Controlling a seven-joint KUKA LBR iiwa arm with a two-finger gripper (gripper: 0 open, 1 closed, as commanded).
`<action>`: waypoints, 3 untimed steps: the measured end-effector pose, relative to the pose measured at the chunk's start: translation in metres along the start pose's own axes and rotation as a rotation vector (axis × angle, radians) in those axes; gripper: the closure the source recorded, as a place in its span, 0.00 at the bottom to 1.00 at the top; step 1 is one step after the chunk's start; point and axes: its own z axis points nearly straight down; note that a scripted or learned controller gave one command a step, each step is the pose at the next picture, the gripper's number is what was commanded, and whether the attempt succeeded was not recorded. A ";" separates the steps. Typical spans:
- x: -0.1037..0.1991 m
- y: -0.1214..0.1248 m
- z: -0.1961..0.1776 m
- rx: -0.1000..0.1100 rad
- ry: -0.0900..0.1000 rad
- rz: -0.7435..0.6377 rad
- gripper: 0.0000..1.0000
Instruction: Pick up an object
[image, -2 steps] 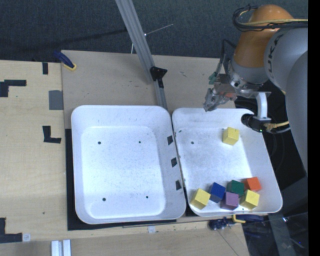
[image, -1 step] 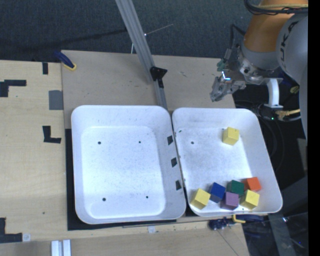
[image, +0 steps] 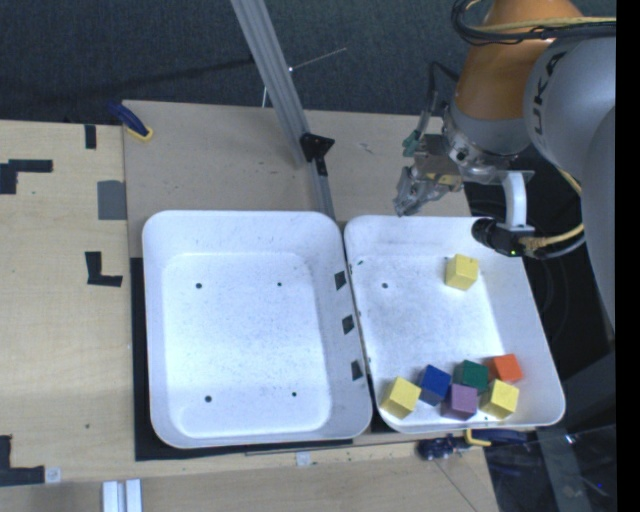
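Observation:
My gripper (image: 408, 203) hangs above the far edge of the right bin (image: 420, 320), its fingertips close together with nothing between them. A lone yellow cube (image: 461, 271) lies in the right bin's far right part, to the right of the gripper and nearer the camera. Along the bin's near edge sits a cluster: a yellow cube (image: 402, 396), a blue cube (image: 435, 383), a green cube (image: 470, 376), a purple cube (image: 462, 399), an orange cube (image: 507, 368) and another yellow cube (image: 502, 398).
The left bin (image: 240, 330) adjoins the right one, with small black clips along the shared wall. A slanted metal pole (image: 285, 90) crosses the bench behind the bins. The arm's grey body and orange band (image: 510, 60) fill the upper right.

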 end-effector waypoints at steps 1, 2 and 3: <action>0.053 -0.025 0.018 0.002 0.001 -0.001 1.00; 0.101 -0.058 0.035 0.003 0.000 -0.001 1.00; 0.145 -0.089 0.026 0.001 0.001 -0.002 1.00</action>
